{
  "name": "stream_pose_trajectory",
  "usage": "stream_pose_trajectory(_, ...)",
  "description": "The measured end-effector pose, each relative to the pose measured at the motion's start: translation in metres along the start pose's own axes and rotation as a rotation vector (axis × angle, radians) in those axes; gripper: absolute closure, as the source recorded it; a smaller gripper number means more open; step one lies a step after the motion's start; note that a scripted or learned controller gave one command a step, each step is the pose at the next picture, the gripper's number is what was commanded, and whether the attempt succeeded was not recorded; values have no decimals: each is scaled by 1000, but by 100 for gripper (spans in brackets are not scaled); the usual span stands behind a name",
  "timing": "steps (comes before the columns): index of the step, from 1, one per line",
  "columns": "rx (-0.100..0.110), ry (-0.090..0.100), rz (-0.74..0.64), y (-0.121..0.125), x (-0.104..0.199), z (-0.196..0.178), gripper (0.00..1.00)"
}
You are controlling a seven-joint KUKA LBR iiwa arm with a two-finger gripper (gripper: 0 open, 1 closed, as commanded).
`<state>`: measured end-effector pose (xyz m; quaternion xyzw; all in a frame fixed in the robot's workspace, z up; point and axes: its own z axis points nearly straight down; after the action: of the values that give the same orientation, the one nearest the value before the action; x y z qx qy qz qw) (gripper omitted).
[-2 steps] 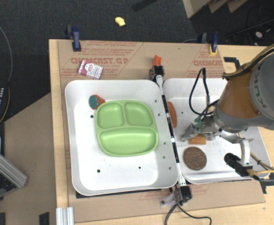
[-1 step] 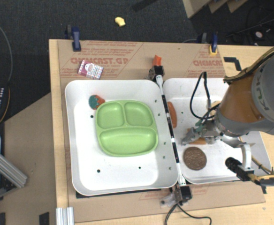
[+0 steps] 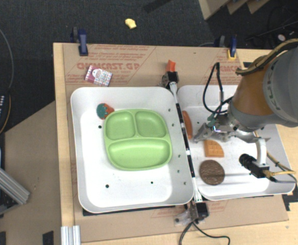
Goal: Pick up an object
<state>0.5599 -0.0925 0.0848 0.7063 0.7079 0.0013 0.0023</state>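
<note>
The right bin (image 3: 271, 188) holds three things. An orange sausage-shaped piece (image 3: 188, 124) lies along its left wall, an orange waffle-like square (image 3: 214, 148) lies near the middle, and a brown round patty (image 3: 212, 172) sits toward the front. My gripper (image 3: 208, 128) hangs low over the right bin, just above the orange square and to the right of the sausage piece. Nothing can be seen held in it. The arm's grey and orange wrist covers the bin's back right part.
The left bin (image 3: 88, 182) bears a green three-part plate (image 3: 137, 139) with a small red and teal round thing (image 3: 105, 110) at its back left corner. A small printed packet (image 3: 98, 75) lies on the cardboard behind the bins. Clamps stand along the bench's back edge.
</note>
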Motion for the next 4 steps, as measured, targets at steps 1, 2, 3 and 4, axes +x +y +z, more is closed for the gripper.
stream_pose_trajectory(1, 9, 3, 4, -42, -2, 0, 0)
stream_pose_trajectory(2, 10, 3, 4, -83, -2, 0, 0)
stream_pose_trajectory(3, -5, -5, 1, 12, -64, -1, 0)
stream_pose_trajectory(4, 5, 9, 1, 103, -131, -19, 0)
